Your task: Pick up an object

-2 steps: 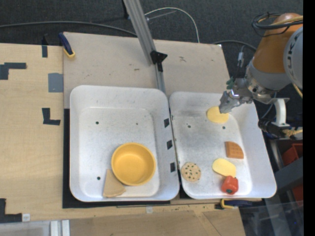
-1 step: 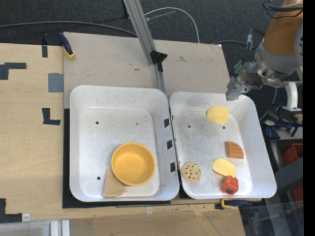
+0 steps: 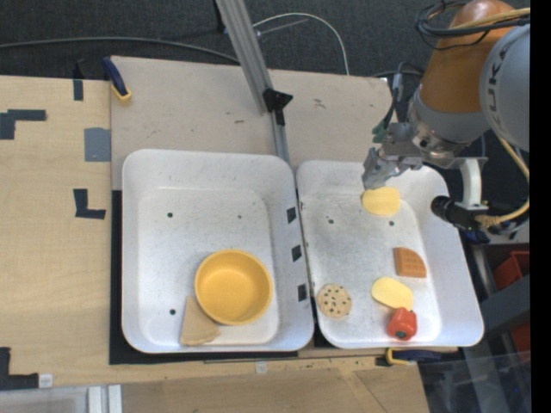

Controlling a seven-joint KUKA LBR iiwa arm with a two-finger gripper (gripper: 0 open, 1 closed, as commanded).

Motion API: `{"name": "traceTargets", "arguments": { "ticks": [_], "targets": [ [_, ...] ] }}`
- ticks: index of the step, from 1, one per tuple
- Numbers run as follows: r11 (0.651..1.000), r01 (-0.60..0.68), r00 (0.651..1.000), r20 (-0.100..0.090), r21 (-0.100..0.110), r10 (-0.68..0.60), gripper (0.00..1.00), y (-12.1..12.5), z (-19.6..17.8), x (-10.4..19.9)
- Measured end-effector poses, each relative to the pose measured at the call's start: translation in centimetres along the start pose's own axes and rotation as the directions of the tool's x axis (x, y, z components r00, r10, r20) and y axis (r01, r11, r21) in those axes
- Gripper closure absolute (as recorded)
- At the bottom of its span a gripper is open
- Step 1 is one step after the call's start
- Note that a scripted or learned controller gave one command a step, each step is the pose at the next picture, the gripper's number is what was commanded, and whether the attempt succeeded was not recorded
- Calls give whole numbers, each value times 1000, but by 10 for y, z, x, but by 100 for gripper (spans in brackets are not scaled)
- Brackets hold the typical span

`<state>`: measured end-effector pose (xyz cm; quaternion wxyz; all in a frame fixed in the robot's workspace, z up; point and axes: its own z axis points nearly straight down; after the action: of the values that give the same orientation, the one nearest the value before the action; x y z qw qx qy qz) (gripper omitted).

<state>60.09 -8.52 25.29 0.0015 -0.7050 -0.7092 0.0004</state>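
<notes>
My gripper (image 3: 377,175) hangs over the far part of the right bin (image 3: 344,198), just up and left of a pale yellow round piece (image 3: 381,201) lying on the bin floor. Whether it touches that piece I cannot tell. Nearer the front of the same bin lie a brown waffle-like square (image 3: 410,263), a second yellow oval piece (image 3: 392,292), a red pepper-like toy (image 3: 402,323) and a chocolate-chip cookie (image 3: 333,300).
The left bin (image 3: 155,188) holds a yellow bowl (image 3: 232,286) and a tan wedge (image 3: 198,326) at its front. A grey pole (image 3: 250,46) rises behind the bins. The arm's orange band (image 3: 461,50) and cables crowd the right side.
</notes>
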Motion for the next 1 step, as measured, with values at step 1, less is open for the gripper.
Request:
{"name": "traceTargets", "arguments": {
  "ticks": [1],
  "targets": [
    [1000, -1, 1000, 1, 1, 1, 100, -15, 9, 41]
  ]
}}
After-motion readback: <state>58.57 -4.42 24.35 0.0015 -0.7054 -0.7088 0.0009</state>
